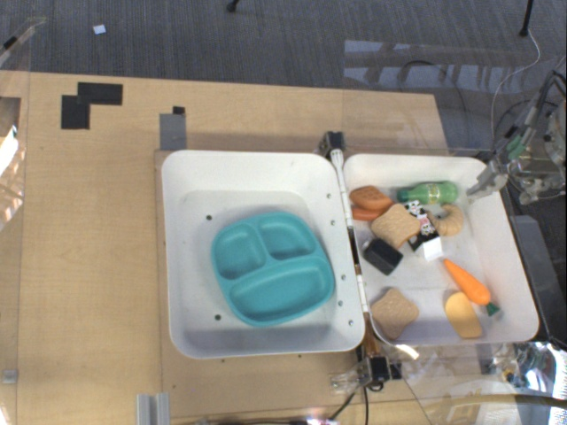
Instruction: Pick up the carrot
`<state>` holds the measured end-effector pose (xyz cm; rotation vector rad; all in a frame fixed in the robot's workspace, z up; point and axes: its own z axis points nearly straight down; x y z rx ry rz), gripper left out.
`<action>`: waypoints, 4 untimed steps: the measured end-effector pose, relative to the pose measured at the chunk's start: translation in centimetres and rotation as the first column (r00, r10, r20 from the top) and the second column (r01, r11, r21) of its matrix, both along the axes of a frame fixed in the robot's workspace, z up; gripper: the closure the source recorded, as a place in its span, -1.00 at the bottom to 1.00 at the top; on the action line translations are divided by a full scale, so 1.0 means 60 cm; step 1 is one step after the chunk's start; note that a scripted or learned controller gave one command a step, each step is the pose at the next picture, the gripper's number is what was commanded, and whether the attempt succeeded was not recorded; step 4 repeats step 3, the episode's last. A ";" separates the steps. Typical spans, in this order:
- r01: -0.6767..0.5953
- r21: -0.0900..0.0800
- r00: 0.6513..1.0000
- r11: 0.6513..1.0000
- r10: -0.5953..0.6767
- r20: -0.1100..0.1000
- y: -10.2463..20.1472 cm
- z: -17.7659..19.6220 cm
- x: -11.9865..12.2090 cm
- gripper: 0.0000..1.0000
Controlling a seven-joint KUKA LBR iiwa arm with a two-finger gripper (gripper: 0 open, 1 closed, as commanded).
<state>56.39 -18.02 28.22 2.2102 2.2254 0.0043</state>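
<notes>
Camera view: I see the carrot (467, 282) lying flat in the right bin (523, 277), toward that bin's front right corner, its green tip pointing at the front right. A yellow piece (462, 315) lies just beside it toward the front, and a white block (431, 247) sits near its blunt end. Further back in the same bin I make out a green bottle (429, 192), a black block (383, 256) and two brown bread-like pieces (395, 226) (393, 312). The left bin (182, 237) carries a teal plate (272, 267) with three compartments. The end effector (489, 178) hangs over the right bin's back right corner, well apart from the carrot; I cannot tell how far open it is, and it has hold of nothing I can see.
</notes>
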 end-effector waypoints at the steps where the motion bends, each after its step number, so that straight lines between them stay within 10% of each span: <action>1: -0.155 0.007 0.988 0.988 0.155 -0.018 -0.042 -0.294 -0.077 -1.00; 2: -0.153 -0.005 0.988 0.988 0.153 0.006 0.018 -0.323 -0.091 -1.00; 3: -0.157 -0.006 0.987 0.988 0.158 0.016 0.020 -0.302 -0.084 1.00; 4: -0.157 -0.006 0.987 0.988 0.158 0.016 0.020 -0.302 -0.084 1.00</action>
